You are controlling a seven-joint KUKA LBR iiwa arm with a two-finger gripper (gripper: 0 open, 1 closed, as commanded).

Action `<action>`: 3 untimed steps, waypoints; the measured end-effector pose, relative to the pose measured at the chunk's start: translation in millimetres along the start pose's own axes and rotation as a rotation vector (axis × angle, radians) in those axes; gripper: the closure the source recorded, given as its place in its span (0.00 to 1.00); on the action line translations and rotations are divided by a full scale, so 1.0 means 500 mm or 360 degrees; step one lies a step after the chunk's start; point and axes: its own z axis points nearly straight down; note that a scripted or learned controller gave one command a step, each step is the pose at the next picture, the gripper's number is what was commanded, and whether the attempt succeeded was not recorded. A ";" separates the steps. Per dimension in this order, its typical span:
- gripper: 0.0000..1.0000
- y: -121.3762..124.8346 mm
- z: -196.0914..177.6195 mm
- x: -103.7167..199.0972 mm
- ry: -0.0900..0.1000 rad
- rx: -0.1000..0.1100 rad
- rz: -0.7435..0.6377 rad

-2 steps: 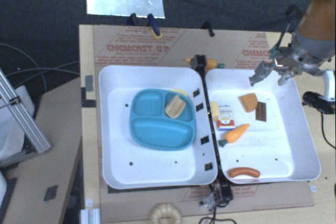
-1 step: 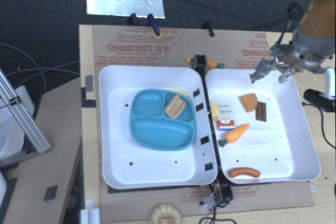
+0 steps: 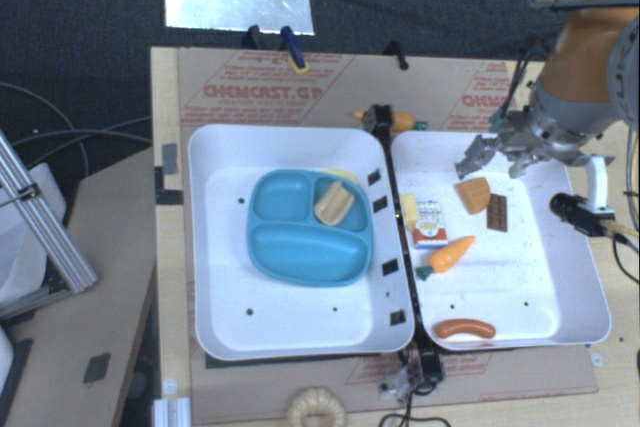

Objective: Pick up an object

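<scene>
My gripper (image 3: 497, 161) hangs over the back of the right bin (image 3: 570, 310), open, with nothing between its fingers. Just below it lies an orange-brown toast slice (image 3: 474, 194), with a dark brown chocolate bar (image 3: 497, 212) beside it. Further left are a small red-and-white carton (image 3: 430, 223) and a yellow piece (image 3: 408, 208) against the bin wall. An orange carrot (image 3: 447, 254) lies mid-bin and a sausage (image 3: 465, 328) near the front edge.
The left bin (image 3: 225, 315) holds a blue divided plate (image 3: 300, 250) with a beige bread piece (image 3: 334, 204) in its upper right compartment. A black divider (image 3: 397, 245) runs between the bins. A yellow and teal object (image 3: 400, 122) sits behind them.
</scene>
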 end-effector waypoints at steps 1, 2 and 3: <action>0.00 0.004 0.086 0.009 -0.0001 -0.0002 0.0000; 0.00 0.008 0.206 0.010 -0.0003 -0.0010 0.0004; 0.00 0.019 0.213 0.007 -0.0005 -0.0026 0.0004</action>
